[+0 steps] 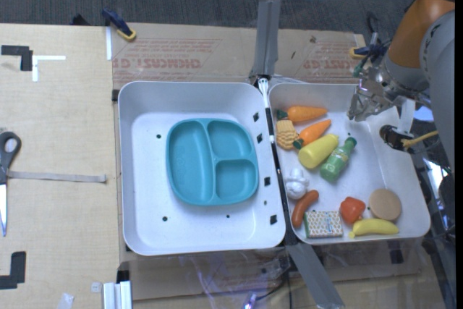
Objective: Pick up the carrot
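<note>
The grey arm with its orange band reaches in from the right, its two-finger gripper [359, 111] hanging over the right white bin's [405, 188] far corner; its state cannot be told. The tapered orange carrot [307, 113] lies near the bin's far-left corner.

Single fixed camera above the counter [58, 155], looking down at a slant from mid distance, both white bins across frame centre, left bin [137, 228] and right bin [405, 184], dark floor along the top edge, arm [427, 40] entering at upper right.
</note>
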`<state>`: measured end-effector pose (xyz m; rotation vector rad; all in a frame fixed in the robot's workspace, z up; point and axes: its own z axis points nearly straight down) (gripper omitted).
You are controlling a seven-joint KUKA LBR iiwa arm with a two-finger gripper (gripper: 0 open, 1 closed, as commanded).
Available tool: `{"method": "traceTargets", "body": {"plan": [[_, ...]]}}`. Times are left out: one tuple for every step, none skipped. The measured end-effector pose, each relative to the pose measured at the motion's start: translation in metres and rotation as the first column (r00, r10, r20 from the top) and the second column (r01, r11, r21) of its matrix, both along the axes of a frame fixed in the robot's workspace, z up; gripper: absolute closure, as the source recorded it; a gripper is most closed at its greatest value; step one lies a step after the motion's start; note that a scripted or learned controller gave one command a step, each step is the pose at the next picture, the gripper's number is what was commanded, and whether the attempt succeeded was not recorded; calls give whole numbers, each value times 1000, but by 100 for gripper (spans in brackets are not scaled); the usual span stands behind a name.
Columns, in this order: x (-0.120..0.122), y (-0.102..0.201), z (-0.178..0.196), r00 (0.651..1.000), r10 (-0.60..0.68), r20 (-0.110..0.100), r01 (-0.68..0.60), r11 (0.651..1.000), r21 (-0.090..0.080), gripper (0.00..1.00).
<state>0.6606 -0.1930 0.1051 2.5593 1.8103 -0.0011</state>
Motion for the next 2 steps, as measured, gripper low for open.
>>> {"method": "traceTargets", "body": {"plan": [[0,0,0,1000,0,0,0,1000,0,0],[-44,46,-13,1000,-23,-4,23,1000,5,0]]}}
